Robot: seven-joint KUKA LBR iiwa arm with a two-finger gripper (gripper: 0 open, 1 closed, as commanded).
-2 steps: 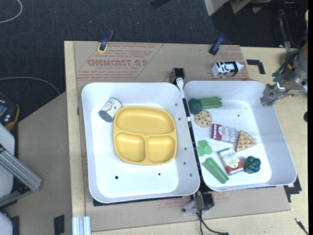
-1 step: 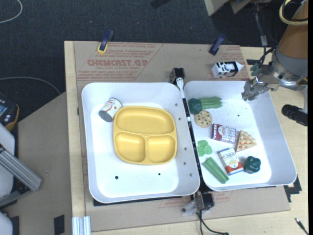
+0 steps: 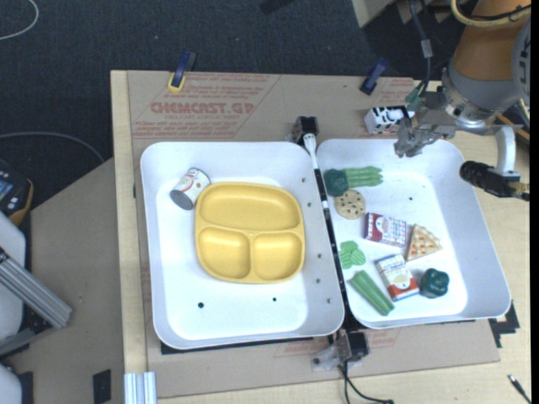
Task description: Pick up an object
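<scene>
Left white bin (image 3: pixel 160 251): one small tipped can (image 3: pixel 189 188), one yellow three-compartment plastic tray (image 3: pixel 249 231). Right white bin (image 3: pixel 472 225): seven toy food items counted, including one round cookie (image 3: pixel 349 203) and one pizza slice (image 3: pixel 421 243). Gripper (image 3: pixel 410 146) seen above right bin's far edge, nothing pinched; finger spread cannot be told.
</scene>
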